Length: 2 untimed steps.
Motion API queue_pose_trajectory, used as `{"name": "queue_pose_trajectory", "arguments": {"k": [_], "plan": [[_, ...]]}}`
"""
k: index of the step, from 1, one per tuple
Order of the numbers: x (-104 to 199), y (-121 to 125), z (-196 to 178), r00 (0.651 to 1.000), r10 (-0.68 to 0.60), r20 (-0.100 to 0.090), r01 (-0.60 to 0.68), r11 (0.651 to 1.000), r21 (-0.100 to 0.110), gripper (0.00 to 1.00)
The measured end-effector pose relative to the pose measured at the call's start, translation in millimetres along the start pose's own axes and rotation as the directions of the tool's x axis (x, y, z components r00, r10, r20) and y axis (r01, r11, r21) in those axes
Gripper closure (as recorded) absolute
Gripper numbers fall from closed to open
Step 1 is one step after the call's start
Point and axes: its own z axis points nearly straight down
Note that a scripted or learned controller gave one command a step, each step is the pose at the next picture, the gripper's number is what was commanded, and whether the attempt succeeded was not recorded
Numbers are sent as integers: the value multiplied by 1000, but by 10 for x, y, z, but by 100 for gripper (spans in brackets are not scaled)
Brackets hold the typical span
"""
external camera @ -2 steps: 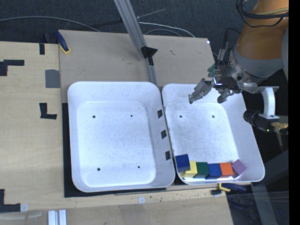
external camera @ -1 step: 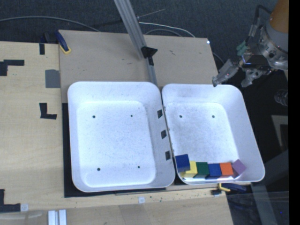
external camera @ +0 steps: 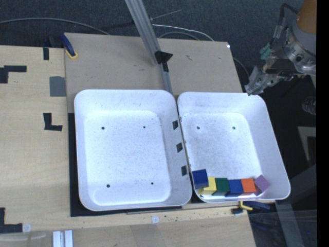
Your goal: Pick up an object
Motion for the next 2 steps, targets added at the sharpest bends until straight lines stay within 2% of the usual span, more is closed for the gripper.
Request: {"name": "queue_pose_trajectory", "arguments": {"k": [1, 2], "plan": [[-324, -341, -1365, 1000, 2, 1, -2, 1000, -10, 100], [-948, -363, -1309, 1000, 7, 1, -7, 1000, -1, 100]]}}
